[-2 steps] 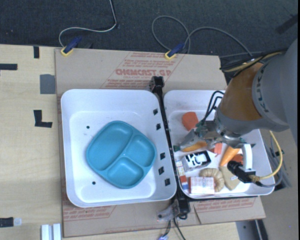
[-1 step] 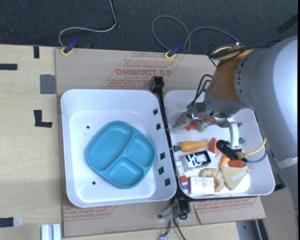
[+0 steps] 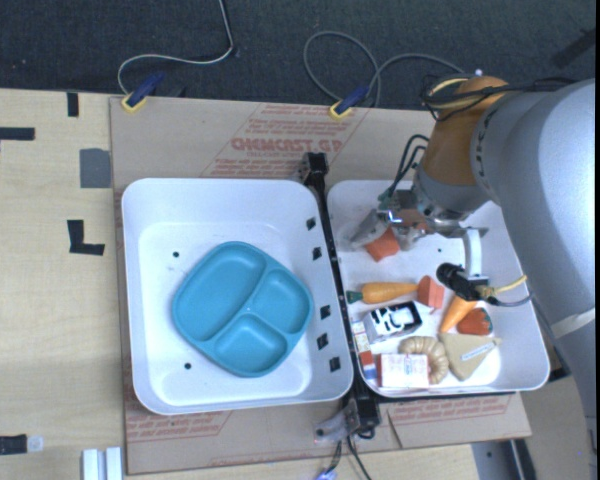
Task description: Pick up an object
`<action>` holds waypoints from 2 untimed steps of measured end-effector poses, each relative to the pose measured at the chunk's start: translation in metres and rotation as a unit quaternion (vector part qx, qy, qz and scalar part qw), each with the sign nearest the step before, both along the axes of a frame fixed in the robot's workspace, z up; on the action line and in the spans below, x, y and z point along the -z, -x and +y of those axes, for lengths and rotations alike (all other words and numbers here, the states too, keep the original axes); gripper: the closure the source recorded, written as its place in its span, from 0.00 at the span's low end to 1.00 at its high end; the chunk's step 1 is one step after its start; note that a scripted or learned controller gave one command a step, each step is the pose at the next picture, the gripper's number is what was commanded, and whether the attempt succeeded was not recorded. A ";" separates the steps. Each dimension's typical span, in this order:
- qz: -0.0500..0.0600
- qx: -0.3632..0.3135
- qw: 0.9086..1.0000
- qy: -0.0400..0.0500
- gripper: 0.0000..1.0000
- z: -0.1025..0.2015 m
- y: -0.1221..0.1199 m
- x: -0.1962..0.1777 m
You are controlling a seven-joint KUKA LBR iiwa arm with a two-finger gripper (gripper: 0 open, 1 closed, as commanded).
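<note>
Nearest the camera, in the bin on the view's right (image 3: 356,199), a white box with red print (image 3: 403,370) lies against the near wall. A pale twisted pastry piece (image 3: 421,347) and a tan wedge (image 3: 467,354) lie just beside it. A little farther in sit a black-and-white item (image 3: 394,319) and an orange cone (image 3: 458,315), then an orange carrot (image 3: 388,292) lying crosswise next to a small orange-red cube (image 3: 431,292). Beyond these, in the bin's far half, the red block (image 3: 383,247) lies apart from the rest, directly under the end effector (image 3: 385,224). I cannot tell whether the end effector is wide or narrow, or whether it touches the block. The grey arm (image 3: 540,168) reaches in from the right. The other bin (image 3: 160,218) holds a blue divided plate (image 3: 242,308). Both bins rest on a cardboard sheet (image 3: 270,138) on the table (image 3: 40,298).
</note>
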State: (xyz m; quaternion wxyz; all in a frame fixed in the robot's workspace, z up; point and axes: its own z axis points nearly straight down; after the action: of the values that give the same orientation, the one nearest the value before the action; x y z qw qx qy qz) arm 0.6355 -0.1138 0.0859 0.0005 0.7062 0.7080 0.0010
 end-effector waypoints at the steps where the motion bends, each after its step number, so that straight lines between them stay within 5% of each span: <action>1: 0.000 0.000 1.000 0.001 0.00 0.019 -0.019 0.001; 2: 0.000 0.000 1.000 0.002 1.00 0.019 -0.019 -0.010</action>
State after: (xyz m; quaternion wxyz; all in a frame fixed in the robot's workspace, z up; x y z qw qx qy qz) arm 0.6547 -0.0951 0.0956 0.0014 0.7062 0.7080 -0.0004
